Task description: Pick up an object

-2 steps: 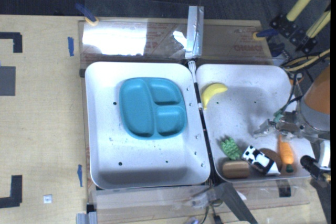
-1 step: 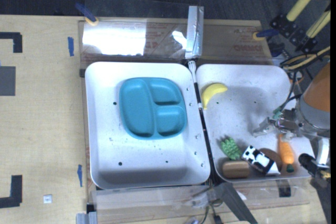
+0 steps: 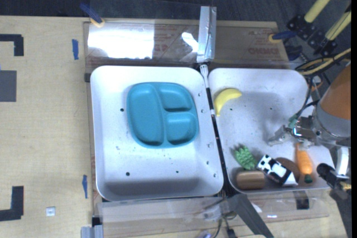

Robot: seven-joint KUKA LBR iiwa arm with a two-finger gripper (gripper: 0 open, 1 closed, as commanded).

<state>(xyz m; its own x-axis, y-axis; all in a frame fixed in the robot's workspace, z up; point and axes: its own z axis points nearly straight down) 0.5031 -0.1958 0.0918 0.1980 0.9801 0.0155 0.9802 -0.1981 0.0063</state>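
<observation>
The right bin (image 3: 262, 92) holds several small objects. A yellow banana (image 3: 226, 98) lies at its upper left. Along the near edge sit a green leafy toy (image 3: 244, 157), a brown block (image 3: 250, 179), a black-and-white toy (image 3: 276, 170) and an orange carrot (image 3: 304, 163). My gripper (image 3: 290, 131) hangs over the right part of this bin, just beyond the carrot and to the right of the bare middle. The grey arm with its orange band (image 3: 339, 98) comes in from the right edge.
The left bin (image 3: 111, 164) holds a blue divided plate (image 3: 163, 114). A clear plastic panel (image 3: 145, 36) and a metal post (image 3: 206, 33) stand behind the bins. Yellow rods and cables (image 3: 323, 3) sit at the upper right.
</observation>
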